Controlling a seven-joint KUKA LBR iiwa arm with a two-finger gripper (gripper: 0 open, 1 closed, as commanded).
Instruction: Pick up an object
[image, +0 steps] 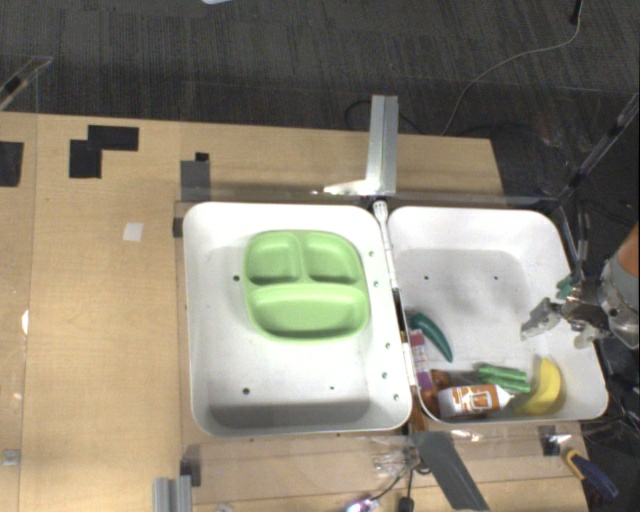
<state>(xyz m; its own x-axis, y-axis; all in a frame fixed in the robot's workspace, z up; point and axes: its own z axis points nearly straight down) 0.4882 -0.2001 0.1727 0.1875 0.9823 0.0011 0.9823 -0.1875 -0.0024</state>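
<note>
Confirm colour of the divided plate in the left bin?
Light green, all three compartments alike. The plate shows clearest in the camera view, lying in the left bin.

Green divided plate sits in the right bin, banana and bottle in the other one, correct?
Not quite. The camera view shows the green divided plate in the left bin, not the right one. The banana and the bottle lie in the other one, the right bin, along its near edge, so that part stands.
</note>
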